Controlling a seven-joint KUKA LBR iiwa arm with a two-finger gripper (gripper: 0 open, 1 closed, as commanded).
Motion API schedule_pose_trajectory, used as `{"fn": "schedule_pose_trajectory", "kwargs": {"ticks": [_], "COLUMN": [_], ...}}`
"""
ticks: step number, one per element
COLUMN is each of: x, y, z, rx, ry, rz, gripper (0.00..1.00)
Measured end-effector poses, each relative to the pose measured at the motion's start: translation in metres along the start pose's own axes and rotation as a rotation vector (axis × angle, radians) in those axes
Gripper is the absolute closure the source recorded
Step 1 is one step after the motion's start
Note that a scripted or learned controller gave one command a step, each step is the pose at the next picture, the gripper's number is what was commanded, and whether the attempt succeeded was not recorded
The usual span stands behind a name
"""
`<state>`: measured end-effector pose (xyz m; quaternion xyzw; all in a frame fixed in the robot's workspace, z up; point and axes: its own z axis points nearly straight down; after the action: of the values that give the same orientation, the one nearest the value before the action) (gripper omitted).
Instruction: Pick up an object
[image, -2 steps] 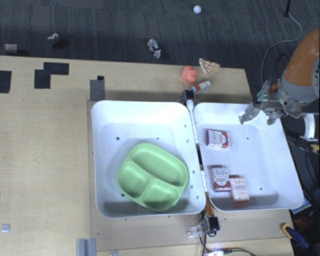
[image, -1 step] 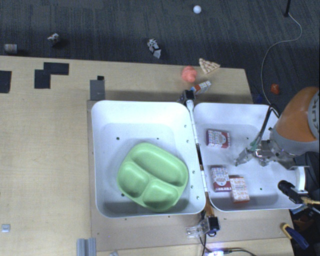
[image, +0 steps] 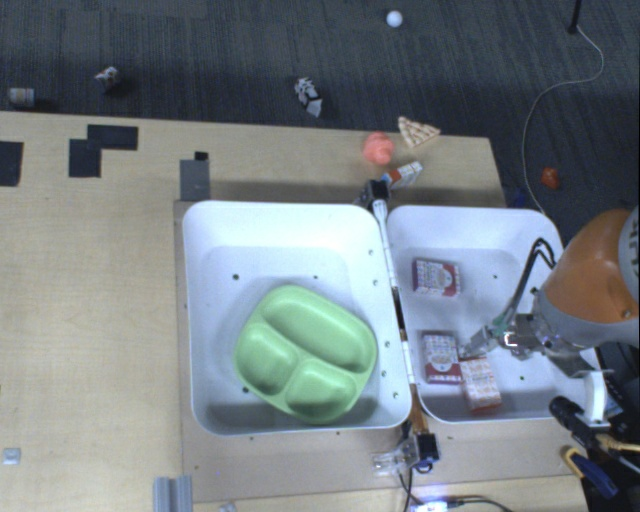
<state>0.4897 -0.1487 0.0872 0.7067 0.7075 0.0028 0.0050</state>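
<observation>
Green divided plate (image: 305, 352), gripper (image: 480, 343) near red cartons (image: 440, 357)

You see even, bright overhead light, soft shadows inside the white bins (image: 200, 300), and slightly soft, low-resolution detail.

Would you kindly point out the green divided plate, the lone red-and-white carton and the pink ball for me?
green divided plate (image: 305, 352), camera view, on its centre ridge, in the left bin.
red-and-white carton (image: 435, 276), camera view, on its top face, in the right bin.
pink ball (image: 378, 148), camera view, on its middle, on the bench beyond the bins.
</observation>
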Motion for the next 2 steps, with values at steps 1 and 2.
{"fn": "schedule_pose_trajectory", "kwargs": {"ticks": [1, 2], "x": [0.0, 0.089], "y": [0.002, 0.066], "z": [-0.011, -0.11], "rx": [-0.007, 0.005], "ry": [-0.002, 0.005], "rz": [-0.001, -0.005], "gripper": [1.0, 1.0]}}
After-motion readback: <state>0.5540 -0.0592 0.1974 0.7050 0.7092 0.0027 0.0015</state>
